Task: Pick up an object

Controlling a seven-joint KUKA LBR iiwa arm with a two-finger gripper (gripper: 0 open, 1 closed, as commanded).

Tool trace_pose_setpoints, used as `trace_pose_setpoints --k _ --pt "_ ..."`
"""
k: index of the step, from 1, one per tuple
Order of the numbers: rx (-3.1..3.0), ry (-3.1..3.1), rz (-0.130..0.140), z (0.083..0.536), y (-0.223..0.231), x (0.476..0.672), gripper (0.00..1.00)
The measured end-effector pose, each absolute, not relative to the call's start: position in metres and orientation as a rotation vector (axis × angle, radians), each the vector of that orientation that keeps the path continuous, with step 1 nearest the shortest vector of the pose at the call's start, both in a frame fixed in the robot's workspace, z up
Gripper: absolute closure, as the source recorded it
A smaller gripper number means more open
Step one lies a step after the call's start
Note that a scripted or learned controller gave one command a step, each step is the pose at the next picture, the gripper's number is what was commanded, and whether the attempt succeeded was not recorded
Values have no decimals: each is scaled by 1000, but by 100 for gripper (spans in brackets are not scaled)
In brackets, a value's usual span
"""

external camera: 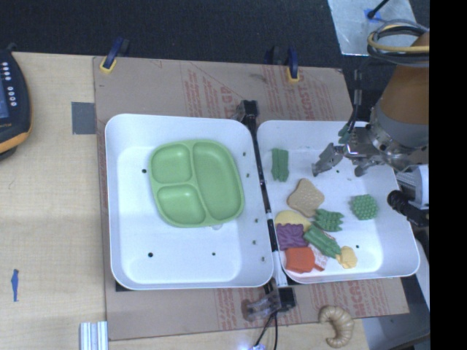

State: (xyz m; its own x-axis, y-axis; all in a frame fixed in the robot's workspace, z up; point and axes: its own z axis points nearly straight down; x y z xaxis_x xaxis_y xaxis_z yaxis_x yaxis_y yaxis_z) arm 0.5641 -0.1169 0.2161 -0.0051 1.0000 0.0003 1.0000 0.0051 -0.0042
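My gripper hovers over the upper part of the right bin, its fingers spread open with nothing between them. Toy food lies in that bin. A green pickle is to the gripper's left, and a tan cookie sits just below and left of it. Down and to the right rests a green broccoli. Near the bin's lower left corner are purple grapes, a red piece, green vegetables and a small yellow piece.
The left bin holds a green divided plate. A tan croissant lies on the bench in front of the right bin. A black pendant sits at the far left edge.
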Motion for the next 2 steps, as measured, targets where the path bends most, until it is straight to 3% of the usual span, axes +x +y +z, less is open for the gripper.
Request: trace_pose_setpoints --k 1,2 --pt "-2210 -2222 8 87 -95 536 0" --pt "-2217 -2230 -2 95 -98 593 0"
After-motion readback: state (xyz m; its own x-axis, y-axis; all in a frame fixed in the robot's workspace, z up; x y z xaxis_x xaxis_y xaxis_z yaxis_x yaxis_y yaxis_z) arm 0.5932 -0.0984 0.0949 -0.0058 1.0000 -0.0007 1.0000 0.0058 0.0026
